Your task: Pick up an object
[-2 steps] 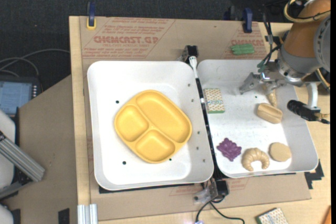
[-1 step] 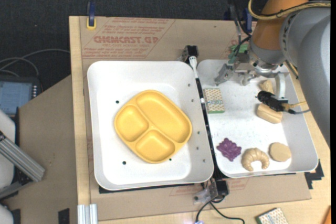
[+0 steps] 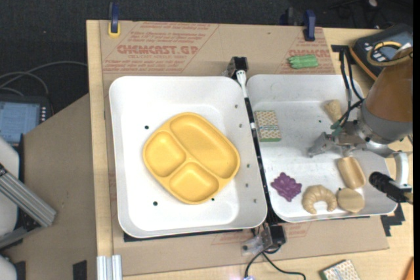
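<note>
Nearest the camera, at the right bin's six-o'clock edge, lie a purple cluster, a croissant and a round roll, with a longer bread piece just beyond the roll. Farther in, at the bin's three o'clock, the arm's jaws hang low over bare white floor; whether they are apart or together I cannot tell, and nothing shows between them. Any of these pieces could serve as the object to pick up; the longer bread piece, at about four o'clock from the jaws, looks closest. To do this step well, the jaws should probably centre over one piece, straddle its narrow width and descend clear of its neighbours. A patterned block sits at the bin's ten o'clock and a pale piece at its two o'clock. Across the divider, a yellow divided plate rests in the left bin. Farthest back, a green item lies on the counter.
</note>
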`<action>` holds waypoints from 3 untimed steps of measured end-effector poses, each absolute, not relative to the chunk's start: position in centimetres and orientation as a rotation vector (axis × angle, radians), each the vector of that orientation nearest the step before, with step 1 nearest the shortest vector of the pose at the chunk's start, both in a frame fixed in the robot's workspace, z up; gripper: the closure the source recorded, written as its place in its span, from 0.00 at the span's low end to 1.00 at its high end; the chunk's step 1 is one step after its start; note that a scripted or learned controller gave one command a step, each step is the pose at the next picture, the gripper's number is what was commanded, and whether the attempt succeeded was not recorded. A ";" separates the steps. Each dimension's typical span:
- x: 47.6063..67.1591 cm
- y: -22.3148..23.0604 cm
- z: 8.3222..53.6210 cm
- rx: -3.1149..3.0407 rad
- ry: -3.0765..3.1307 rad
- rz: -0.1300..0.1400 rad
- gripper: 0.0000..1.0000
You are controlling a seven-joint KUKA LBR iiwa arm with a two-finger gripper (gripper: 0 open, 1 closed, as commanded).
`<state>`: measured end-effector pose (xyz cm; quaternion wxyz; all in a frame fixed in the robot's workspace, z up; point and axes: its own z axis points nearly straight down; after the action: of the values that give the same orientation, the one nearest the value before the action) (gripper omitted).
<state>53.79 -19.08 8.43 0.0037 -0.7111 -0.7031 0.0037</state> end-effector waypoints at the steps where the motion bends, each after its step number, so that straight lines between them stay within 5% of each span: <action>1: 61.2 -12.9 8.5 -2.216 -2.232 -0.008 0.00; 2: 50.5 -18.2 8.4 -2.226 -2.207 0.008 0.00; 3: 58.4 -12.7 8.5 -2.218 -2.232 -0.006 0.00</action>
<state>58.41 -12.71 8.50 -0.0025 -0.7048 -0.7094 -0.0018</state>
